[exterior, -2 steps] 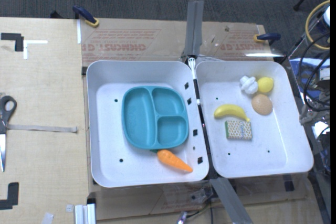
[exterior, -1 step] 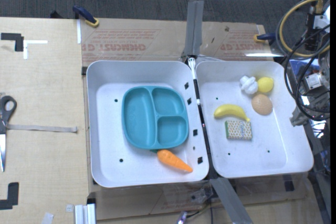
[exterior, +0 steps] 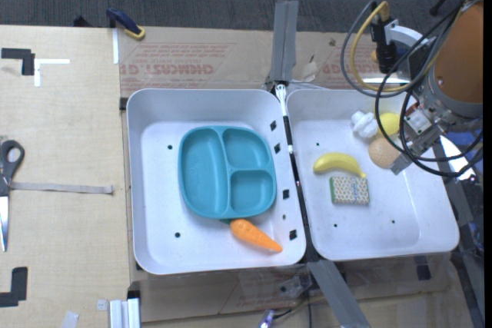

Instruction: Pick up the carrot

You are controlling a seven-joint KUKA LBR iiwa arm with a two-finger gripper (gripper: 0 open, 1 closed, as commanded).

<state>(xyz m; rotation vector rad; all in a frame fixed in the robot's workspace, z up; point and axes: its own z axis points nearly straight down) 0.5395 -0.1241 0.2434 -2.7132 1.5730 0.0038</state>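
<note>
Looking down, I see the carrot [exterior: 256,236] lying in the left bin [exterior: 146,188], near its front edge, touching or just beside the teal divided plate [exterior: 227,170]. My gripper [exterior: 415,136] sits well apart, over the right bin's [exterior: 415,230] far corner. I cannot tell its state. A banana [exterior: 338,163] and sponge [exterior: 350,190] lie between.

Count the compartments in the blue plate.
3. The teal divided plate in the left bin has one long compartment along its left side and two smaller ones on its right, one above the other. The carrot lies just outside its lower rim. None looks hidden.
</note>
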